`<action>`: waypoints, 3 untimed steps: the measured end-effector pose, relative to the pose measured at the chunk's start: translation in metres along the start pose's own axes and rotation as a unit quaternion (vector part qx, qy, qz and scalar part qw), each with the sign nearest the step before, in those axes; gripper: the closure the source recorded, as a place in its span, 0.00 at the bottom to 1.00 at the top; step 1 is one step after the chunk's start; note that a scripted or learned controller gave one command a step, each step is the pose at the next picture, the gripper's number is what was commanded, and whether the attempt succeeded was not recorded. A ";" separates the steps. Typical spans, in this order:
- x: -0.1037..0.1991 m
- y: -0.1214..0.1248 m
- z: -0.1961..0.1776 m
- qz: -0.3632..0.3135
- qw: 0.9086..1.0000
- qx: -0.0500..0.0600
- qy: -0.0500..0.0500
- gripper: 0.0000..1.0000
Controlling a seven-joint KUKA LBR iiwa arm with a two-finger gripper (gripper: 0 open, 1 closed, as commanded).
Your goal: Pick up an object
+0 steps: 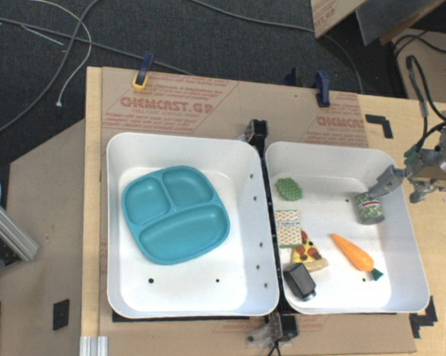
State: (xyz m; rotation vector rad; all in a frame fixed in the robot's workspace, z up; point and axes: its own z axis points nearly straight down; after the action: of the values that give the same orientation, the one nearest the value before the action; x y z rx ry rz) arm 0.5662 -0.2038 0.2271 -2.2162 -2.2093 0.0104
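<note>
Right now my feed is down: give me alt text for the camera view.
The gripper sits at the right bin's far right, just above a small can. That bin also holds a carrot, green piece and black block; the left bin holds a blue tray.

My hand [400, 180] hung at the right bin's [397, 300] two o'clock edge, touching the can [371, 209]; bare floor lay open between can, carrot [353, 253] and green disc [288, 189].

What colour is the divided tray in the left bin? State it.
Light blue; the divided tray shows plainly in the camera view.
</note>
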 end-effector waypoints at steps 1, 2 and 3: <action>0.001 0.003 -0.007 -0.002 1.000 -0.006 -0.002 0.00; -0.010 0.002 0.046 -0.001 1.000 -0.004 -0.001 0.00; -0.001 -0.003 0.095 -0.002 1.000 -0.006 -0.001 0.00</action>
State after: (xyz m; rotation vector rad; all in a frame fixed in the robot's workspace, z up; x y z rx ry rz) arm 0.5618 -0.2048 0.1318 -2.2194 -2.2196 0.0009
